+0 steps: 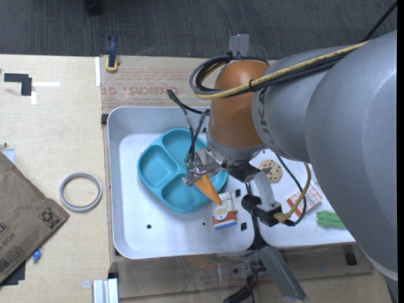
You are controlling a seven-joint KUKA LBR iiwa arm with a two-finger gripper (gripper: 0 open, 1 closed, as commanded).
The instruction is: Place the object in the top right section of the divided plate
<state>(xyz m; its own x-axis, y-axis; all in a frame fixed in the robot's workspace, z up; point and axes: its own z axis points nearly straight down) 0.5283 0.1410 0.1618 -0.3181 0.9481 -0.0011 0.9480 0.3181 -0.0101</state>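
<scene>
A blue divided plate (165,167) lies in the left white bin (129,232). An orange cone-shaped object (209,189) sits at the plate's right edge, pointing down-right off the rim. My gripper (195,171) hangs over the plate's right side, its fingers at the wide upper end of the cone. The arm's orange band and grey wrist cover the plate's upper right part.
A small carton (224,214) lies in the bin just below the cone. In the right bin are a cookie (270,170), a red-and-white packet (304,202) and a green item (331,219). A tape ring (80,190) and a cardboard box (22,216) lie on the bench at left.
</scene>
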